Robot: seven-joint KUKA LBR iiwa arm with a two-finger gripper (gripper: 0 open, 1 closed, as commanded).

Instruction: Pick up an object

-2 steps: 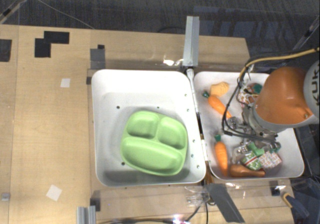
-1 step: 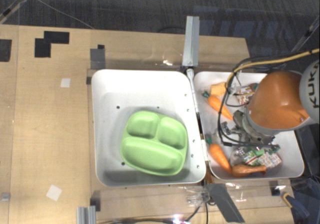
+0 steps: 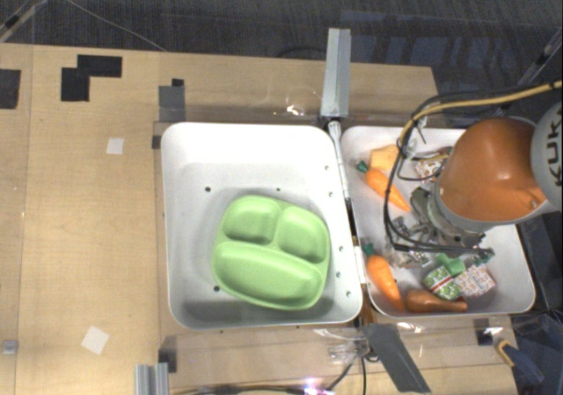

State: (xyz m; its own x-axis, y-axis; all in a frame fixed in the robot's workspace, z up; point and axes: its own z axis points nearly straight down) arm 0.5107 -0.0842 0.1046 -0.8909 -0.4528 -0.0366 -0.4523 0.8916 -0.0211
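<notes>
Orange-banded arm (image 3: pixel 488 171) hangs over carrots (image 3: pixel 383 275) in right bin (image 3: pixel 526 283).

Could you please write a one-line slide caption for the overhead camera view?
KUKA arm reaches down into the right bin among toy carrots; a green divided plate lies in the left bin.

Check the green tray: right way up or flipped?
Right way up: the green tray lies flat in the left bin, three compartments facing the camera.
</notes>
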